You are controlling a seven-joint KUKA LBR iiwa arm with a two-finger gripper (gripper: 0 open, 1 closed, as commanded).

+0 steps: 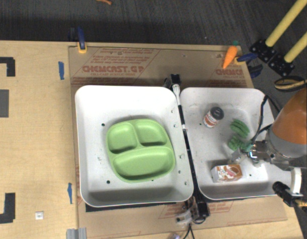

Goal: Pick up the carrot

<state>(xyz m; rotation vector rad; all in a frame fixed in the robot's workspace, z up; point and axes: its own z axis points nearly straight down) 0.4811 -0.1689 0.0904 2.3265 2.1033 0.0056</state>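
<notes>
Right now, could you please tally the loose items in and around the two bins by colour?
Green: 2, divided plate, leafy vegetable
Orange: 1, carrot
Red and white: 2, small jar, packet
Total: 5

An orange band is glowing above the grey metal wrist of the robot arm [287, 133], a thin black cable trailing nearby beside the right shallow white bin [193, 148].

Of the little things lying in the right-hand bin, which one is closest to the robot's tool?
The green item: it lies right beside the tool, touching or nearly so. The red-and-white packet sits lower, and the small bottle is farthest.
</notes>
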